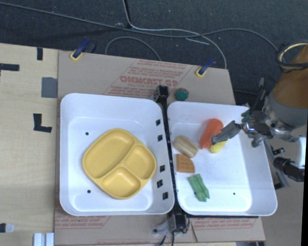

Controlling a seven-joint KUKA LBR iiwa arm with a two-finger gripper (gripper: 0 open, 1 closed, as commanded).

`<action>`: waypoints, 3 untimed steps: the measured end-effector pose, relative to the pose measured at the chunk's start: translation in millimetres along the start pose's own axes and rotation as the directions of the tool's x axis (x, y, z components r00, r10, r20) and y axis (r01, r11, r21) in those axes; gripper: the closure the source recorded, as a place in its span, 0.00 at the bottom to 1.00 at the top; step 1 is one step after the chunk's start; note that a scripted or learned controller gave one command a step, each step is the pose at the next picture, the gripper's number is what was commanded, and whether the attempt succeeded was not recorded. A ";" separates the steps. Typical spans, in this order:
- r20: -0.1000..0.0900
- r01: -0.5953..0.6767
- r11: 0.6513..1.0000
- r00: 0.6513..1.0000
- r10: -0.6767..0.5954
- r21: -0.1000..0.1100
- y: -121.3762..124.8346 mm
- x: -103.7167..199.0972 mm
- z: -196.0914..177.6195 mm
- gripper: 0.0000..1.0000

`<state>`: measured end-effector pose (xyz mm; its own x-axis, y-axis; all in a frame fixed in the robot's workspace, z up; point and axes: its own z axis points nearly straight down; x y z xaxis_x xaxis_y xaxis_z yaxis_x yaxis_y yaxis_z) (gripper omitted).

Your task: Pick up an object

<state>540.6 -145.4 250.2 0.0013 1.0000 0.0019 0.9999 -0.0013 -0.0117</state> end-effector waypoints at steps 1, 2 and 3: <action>0.002 0.003 1.000 1.000 -0.003 -0.010 2.1 0.2 -5.0 0.00; 0.001 0.003 1.000 1.000 -0.003 -0.005 10.8 4.5 51.9 0.00; 0.002 0.001 1.000 1.000 -0.001 -0.005 6.2 -0.5 98.1 0.00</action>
<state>545.6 -145.7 152.0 -0.0002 1.0000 0.0001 1.0000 0.0002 -0.0070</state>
